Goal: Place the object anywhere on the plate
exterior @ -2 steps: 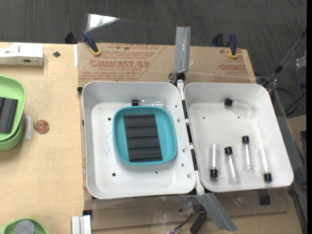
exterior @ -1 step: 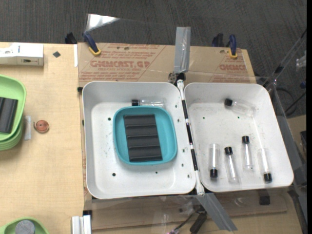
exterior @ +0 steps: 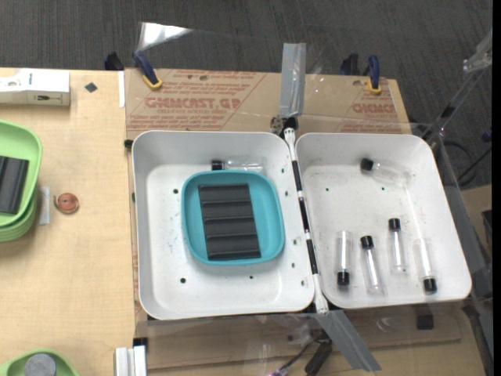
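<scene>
A: Taking the teal plate (exterior: 233,217) as the landmark, what lies nearest the camera?

B: Right of the plate and nearer than its middle, four clear tubes (exterior: 383,258) with black caps lie side by side on the floor of the right bin (exterior: 438,210). They are close together; whether any touch, I cannot tell.

A: And the plate itself?

B: It sits in the middle of the left bin (exterior: 156,233) and carries a black ribbed block (exterior: 228,220) that covers most of its middle.

A: Farther back?

B: Just beyond the plate's far edge a fifth tube (exterior: 235,165) lies on the bin floor, its black cap pointing left. It is beside the plate, not on it. Farther right of the plate, a sixth tube (exterior: 381,170) lies near the right bin's far wall.

A: Beyond that?

B: Brown cardboard (exterior: 196,100) is clamped behind both bins, and left of the plate a green tray (exterior: 19,182) rests on the wooden surface (exterior: 86,288).

A: The tool?

B: I cannot tell whether it is wide or narrow.
</scene>
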### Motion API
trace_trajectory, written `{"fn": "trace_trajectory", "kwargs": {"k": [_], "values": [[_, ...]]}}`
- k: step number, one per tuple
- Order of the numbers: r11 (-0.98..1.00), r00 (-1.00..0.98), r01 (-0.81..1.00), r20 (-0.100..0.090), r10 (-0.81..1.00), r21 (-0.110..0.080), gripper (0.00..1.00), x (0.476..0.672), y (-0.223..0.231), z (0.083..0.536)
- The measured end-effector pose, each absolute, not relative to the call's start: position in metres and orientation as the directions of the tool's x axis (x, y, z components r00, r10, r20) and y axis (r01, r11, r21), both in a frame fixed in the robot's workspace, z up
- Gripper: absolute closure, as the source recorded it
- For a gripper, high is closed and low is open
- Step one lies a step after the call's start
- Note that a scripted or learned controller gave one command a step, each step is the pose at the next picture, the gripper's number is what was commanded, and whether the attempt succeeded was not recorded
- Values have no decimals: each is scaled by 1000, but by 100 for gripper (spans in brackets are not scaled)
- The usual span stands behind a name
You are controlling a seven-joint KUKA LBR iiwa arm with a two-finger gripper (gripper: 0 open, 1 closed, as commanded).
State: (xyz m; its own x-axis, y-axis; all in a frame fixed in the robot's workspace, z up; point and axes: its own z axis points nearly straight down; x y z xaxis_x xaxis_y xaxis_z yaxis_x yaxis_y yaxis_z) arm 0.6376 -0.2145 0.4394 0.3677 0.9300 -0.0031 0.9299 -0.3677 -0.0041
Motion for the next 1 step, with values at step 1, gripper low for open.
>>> {"fn": "trace_trajectory", "kwargs": {"k": [1], "values": [[-368,368,930,-3,930,-4,0,638,-214,439]]}}
